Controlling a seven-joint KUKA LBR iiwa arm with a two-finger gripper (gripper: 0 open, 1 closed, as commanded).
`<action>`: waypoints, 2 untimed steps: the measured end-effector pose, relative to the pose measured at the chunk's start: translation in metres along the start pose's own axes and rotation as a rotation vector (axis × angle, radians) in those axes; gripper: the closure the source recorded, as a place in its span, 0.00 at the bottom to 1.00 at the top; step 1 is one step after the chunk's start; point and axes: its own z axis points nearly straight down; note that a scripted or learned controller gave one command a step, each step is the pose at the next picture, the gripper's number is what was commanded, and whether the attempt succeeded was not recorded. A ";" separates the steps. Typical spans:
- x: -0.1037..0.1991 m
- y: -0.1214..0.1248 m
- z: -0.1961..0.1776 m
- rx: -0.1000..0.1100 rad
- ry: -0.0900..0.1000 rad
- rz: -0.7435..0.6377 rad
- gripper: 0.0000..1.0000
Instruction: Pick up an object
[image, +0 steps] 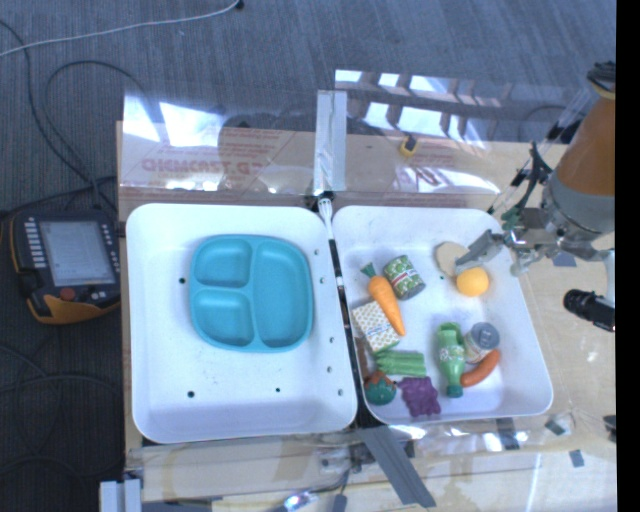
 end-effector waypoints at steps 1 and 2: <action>-0.025 0.020 0.097 0.001 0.001 -0.037 0.00; -0.021 0.032 0.124 -0.007 0.005 -0.068 0.00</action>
